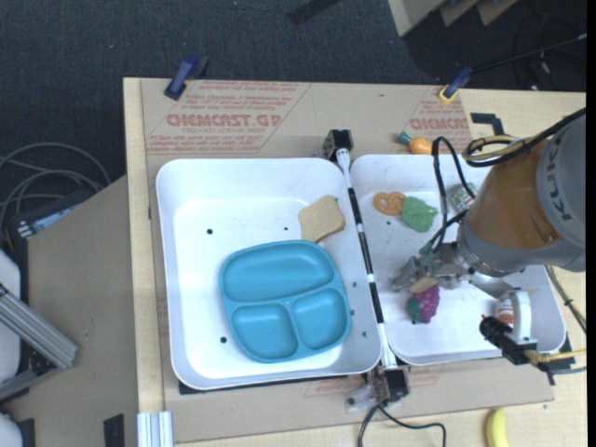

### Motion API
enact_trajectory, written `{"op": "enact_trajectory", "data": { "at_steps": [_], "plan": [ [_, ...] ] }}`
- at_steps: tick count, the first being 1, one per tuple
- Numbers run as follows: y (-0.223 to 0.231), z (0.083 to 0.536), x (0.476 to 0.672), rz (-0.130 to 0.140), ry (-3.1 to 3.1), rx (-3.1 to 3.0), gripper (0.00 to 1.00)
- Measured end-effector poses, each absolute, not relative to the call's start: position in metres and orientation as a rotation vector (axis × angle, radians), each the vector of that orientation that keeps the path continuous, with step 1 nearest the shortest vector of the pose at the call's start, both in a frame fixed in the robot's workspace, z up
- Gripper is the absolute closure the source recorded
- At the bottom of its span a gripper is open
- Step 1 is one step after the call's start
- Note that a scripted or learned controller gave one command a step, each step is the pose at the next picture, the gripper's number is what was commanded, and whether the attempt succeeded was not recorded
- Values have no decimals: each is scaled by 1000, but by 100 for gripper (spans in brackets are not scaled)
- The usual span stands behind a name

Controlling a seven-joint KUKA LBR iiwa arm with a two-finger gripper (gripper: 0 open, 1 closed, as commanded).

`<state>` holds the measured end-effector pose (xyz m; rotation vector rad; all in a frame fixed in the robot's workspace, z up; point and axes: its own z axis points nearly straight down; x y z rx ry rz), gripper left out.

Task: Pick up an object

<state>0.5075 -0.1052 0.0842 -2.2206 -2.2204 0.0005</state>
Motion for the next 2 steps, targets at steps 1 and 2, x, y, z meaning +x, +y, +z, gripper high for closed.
{"op": "enact_trajectory", "data": {
  "at_steps": [1, 2],
  "plan": [
    [-93, 84, 481, 2, -2218, -2220, 0],
    [-93, 97, 484, -7, -2224, -2227, 100]
  ]
}}
